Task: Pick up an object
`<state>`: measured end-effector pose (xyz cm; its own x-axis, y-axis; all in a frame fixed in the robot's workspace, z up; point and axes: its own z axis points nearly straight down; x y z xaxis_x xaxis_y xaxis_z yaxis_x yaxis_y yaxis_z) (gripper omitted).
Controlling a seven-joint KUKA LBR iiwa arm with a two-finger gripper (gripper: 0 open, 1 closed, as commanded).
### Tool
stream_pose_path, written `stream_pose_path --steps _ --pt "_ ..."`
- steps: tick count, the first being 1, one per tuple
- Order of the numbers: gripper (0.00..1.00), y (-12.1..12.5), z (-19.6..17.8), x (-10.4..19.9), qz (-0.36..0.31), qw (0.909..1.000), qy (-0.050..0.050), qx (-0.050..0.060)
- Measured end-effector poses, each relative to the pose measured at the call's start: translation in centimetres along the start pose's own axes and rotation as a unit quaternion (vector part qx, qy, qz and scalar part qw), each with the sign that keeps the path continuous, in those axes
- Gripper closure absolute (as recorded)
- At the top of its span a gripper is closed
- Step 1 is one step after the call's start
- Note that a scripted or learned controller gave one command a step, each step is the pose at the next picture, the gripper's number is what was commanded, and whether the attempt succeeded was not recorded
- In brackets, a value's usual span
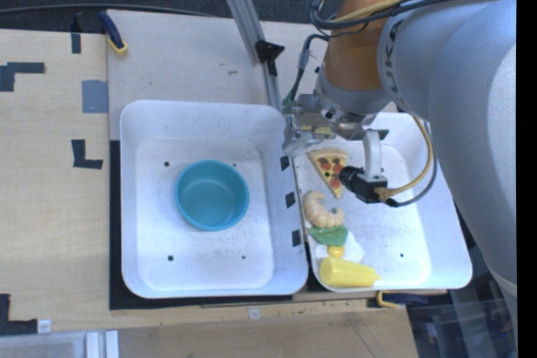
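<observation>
My gripper (325, 134) hangs over the far left part of the right bin (436, 264), close to the wall between the two bins. Just below it lies a toy pizza slice (330, 168), yellow with red spots. Nearer the front along the bin's left side sit a tan croissant-shaped piece (323, 212), a green piece (329, 235) and a yellow piece (346, 271). The arm's wrist hides the gripper's tips, and nothing shows held in it.
A blue bowl (212, 194) stands in the middle of the left bin (143, 264). A slanted metal pole (243, 4) rises behind the bins. The grey arm covers the right bin's far right corner.
</observation>
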<state>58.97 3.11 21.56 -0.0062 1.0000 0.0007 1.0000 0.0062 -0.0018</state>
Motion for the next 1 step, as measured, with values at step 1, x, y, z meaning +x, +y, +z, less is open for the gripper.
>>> stream_pose_path --steps 1 --pt "1.0 2.65 -1.5 4.81 0.0 1.0 0.0 -0.001"
